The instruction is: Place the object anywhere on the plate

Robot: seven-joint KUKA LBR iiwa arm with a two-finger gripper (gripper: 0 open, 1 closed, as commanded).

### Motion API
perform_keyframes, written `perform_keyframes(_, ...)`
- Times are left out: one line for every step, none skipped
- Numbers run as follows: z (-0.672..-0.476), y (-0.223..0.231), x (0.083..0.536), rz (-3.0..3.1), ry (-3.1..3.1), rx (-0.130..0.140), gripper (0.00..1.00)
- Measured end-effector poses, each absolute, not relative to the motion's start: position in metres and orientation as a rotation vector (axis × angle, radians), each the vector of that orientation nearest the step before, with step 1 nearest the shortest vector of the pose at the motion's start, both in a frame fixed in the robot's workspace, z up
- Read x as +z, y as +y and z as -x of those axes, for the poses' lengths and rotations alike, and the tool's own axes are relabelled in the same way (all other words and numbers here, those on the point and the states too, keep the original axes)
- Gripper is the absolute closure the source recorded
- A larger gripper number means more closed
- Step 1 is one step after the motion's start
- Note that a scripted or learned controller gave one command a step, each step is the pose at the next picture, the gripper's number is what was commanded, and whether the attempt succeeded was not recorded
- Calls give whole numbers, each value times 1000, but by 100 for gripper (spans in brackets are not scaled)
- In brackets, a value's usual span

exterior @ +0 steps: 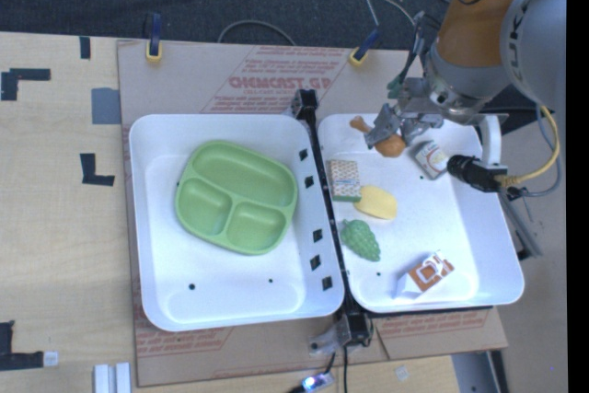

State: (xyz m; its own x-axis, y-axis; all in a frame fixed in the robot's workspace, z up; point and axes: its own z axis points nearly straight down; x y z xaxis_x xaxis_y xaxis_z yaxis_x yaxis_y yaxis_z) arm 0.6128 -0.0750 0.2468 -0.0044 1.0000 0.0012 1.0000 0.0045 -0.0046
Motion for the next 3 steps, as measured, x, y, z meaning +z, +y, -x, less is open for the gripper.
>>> perform_keyframes(-603, -29, 237, 2214, -2225, 4, 100)
perform_keyframes(-590, 18, 231, 2212, -2225, 3, 100)
perform_keyframes(-564, 69, 217, 2212, -2225, 5, 100)
